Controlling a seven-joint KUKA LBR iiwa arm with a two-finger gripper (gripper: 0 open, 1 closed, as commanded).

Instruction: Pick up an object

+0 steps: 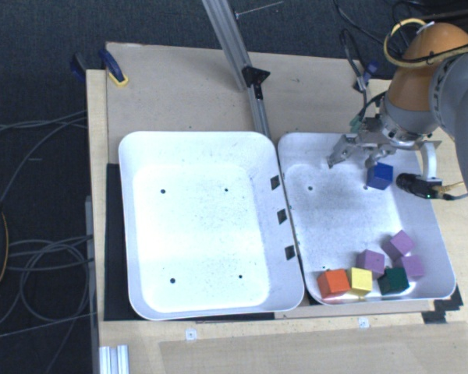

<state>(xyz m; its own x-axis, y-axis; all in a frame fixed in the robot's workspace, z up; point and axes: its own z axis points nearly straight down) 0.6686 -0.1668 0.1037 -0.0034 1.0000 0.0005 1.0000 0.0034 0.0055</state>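
Blue cube (380,175) sits just under gripper (357,151) in right bin (296,209). Fingers look spread wide, nothing betw. them. Approx. centre over cube, then descend straight.

A pale wooden surface (187,84) is seen set on dark carpeted floor (39,22), across which black cables (31,232) are looped at nine o'clock, while a grey metal pole (232,45) is slanted down from twelve o'clock and a blue-and-yellow clamp (113,66) is fixed at eleven o'clock.

Bright overhead light – glare on left bin (140,209); soft shadows, slight blur.
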